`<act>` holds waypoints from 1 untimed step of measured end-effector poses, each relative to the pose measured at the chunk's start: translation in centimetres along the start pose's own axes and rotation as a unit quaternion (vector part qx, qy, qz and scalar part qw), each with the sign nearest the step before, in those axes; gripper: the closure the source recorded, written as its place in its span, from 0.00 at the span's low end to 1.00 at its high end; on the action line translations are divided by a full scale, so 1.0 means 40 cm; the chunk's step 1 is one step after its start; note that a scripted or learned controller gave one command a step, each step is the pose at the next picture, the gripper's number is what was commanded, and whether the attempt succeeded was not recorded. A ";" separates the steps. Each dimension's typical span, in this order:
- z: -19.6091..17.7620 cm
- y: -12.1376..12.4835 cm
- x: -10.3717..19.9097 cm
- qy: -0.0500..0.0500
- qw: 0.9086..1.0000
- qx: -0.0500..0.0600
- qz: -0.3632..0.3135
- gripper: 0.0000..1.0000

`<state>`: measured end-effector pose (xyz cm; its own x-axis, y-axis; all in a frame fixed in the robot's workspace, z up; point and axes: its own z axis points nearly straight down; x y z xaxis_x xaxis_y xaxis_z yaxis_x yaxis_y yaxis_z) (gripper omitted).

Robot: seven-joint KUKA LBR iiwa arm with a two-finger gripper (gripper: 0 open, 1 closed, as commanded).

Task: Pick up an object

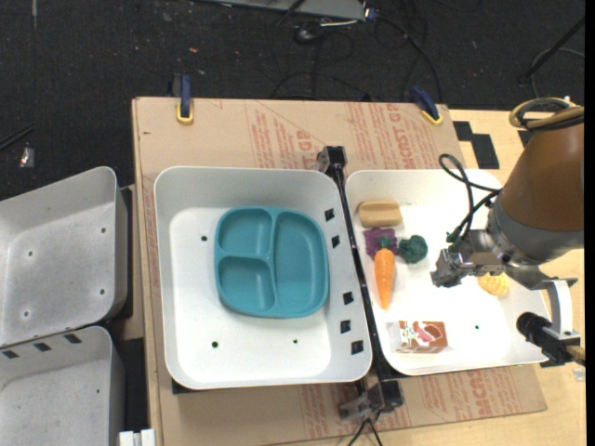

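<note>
I see my end effector point(450, 269) low in the right bin point(483, 356); whether it's spread or pinched, I cannot tell. The yellow object point(495, 284) lies just right of it, probably nearest; the carrot point(384, 277) lies leftward, long axis front-to-back.

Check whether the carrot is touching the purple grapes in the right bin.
Touching. The camera view shows the carrot's top end butted against the lower edge of the purple grapes, with no white bin floor between them.
</note>
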<state>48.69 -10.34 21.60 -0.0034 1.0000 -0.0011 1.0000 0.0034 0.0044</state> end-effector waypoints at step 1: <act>-0.078 0.004 0.000 0.000 1.000 0.000 0.000 1.00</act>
<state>48.84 -10.35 24.73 -0.0031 1.0000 -0.0016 1.0000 0.0031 0.0048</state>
